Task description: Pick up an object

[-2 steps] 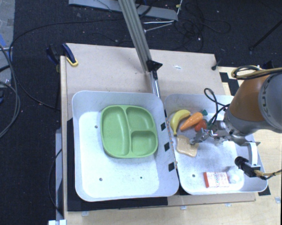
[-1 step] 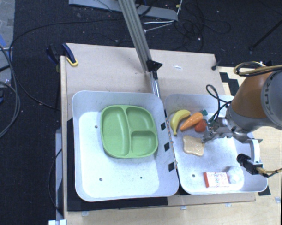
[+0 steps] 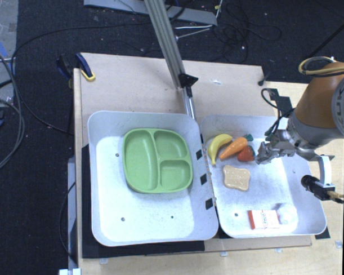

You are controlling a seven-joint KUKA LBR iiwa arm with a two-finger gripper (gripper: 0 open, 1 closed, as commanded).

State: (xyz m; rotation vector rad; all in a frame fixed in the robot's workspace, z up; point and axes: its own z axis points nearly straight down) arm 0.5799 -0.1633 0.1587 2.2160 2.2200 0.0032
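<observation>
We see the end effector [image 3: 265, 152] low in the right bin [image 3: 304, 223], just beside the red object [image 3: 246, 155] that lies against the carrot [image 3: 233, 147] and banana [image 3: 218, 146]; we cannot tell its grip state. We judge these toys light, smooth and slippery, best gripped across the middle; the crowded cluster leaves little clearance, unlike the bread slice [image 3: 237, 178] lying apart.
</observation>
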